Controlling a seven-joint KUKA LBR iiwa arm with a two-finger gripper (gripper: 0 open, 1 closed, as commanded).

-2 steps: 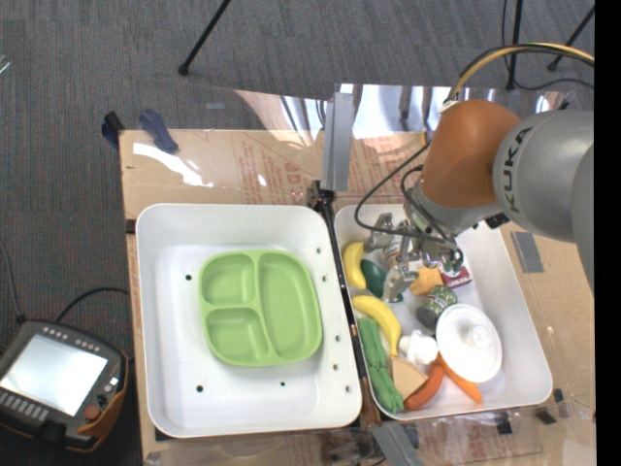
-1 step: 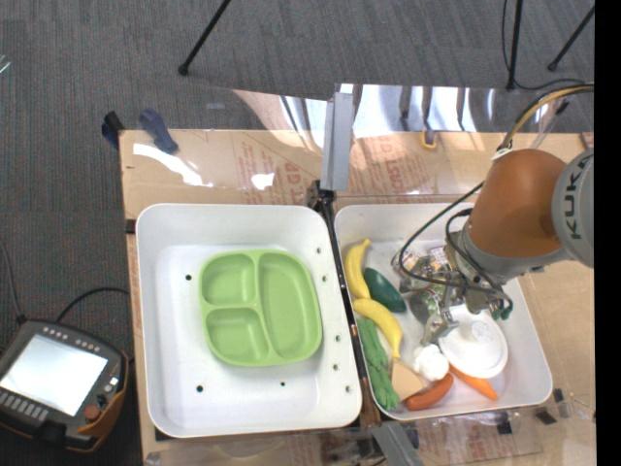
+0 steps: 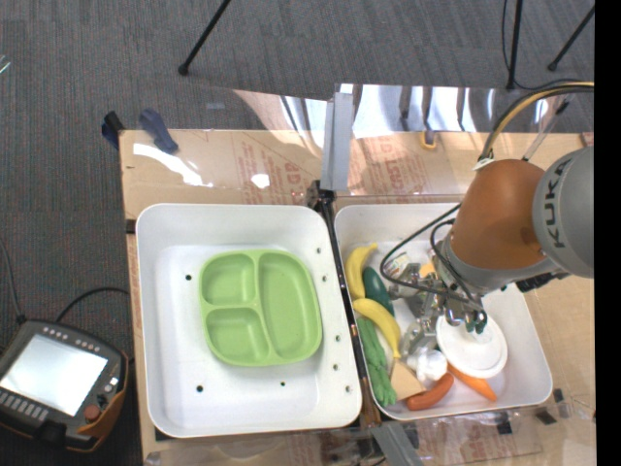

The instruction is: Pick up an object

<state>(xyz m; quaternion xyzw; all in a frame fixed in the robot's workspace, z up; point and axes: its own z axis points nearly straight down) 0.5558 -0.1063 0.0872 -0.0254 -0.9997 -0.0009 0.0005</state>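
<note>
1. The hand (image 3: pixel 434 316) is low in the right bin (image 3: pixel 539 357), under the orange wrist band, among its own cables; whether its fingers are apart or together I cannot tell, and nothing can be seen between them, so I judge the pick not yet made.

2. Just right of and a little nearer than the hand sits a white round dish (image 3: pixel 473 346) with a small green piece on top. It looks wide and smooth, so probably a poor grip for two fingers.

3. Left of the hand lie two yellow bananas (image 3: pixel 378 321), one farther and one nearer, with a dark green vegetable (image 3: pixel 375 286) between them and a long green pod (image 3: pixel 378 365) along the bin's left wall. These are slim and would suit a grip across their narrow width.

4. At the near edge lie an orange carrot (image 3: pixel 474 384) and a reddish sausage-like piece (image 3: pixel 430 393), close to a small white thing (image 3: pixel 430 364).

5. To do the step well, pick one piece with free sides, come straight down over its middle, and close across the short axis; the pile is crowded, so a neighbour may get nudged.

6. The left bin (image 3: pixel 155 357) holds a green divided plate (image 3: pixel 260 307), well apart from the hand.
</note>
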